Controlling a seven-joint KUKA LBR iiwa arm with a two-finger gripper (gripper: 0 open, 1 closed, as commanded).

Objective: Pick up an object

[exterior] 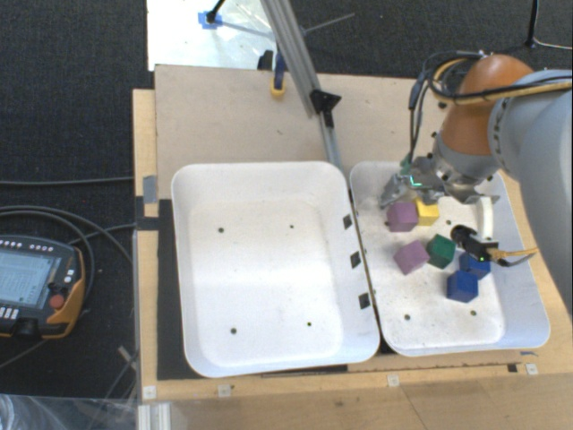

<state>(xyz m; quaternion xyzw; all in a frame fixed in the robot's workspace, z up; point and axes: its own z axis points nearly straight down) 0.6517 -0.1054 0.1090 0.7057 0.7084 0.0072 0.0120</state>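
Upper purple cube (402, 216) looked the likeliest thing to pick. It lay just below the gripper (403, 189) in the frame, close enough that the two seemed to touch or nearly touch.

The worktop (224, 115) carried two white bins side by side. The left bin (260, 173) took the middle of the frame. The right bin (519, 330) sat at middle right and held all the loose things. The arm (528, 124) came in from the upper right and bent down over the top of the right bin, so the gripper hung near that bin's upper left corner. I could not tell whether the gripper was apart or together; the wrist hid that, and nothing could be seen clamped in it.

The upper purple cube sat square-on with no long axis to favour. The yellow cube (429, 211) touched it on the right. Lower in the bin, well clear of the gripper, lay the lower purple cube (411, 257), the green cube (440, 252) against its right side, and the blue cube (463, 286) below right of those.

As I judged it, the coming move turned on a short drop toward the bottom of the frame. The yellow cube crowded one side of the target.
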